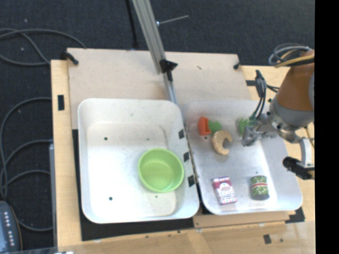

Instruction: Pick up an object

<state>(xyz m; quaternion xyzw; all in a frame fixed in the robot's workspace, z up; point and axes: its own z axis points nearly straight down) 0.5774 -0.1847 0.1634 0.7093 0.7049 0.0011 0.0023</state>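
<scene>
Green bowl (pixel 161 170) left bin; croissant (pixel 222 142), red box (pixel 224 190), can (pixel 259 187) near gripper (pixel 249 136).

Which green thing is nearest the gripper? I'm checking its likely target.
The small green piece at the right bin's upper edge, beside the gripper; the green can and green bowl lie farther off.

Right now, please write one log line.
gripper: right bin, near green piece | bowl: left bin | nothing seen held

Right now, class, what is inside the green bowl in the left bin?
The green bowl sits upright in the left bin. Its inside shows plain green, with nothing visible in it. The bin floor beneath the bowl is covered, so anything under it cannot be seen.
</scene>
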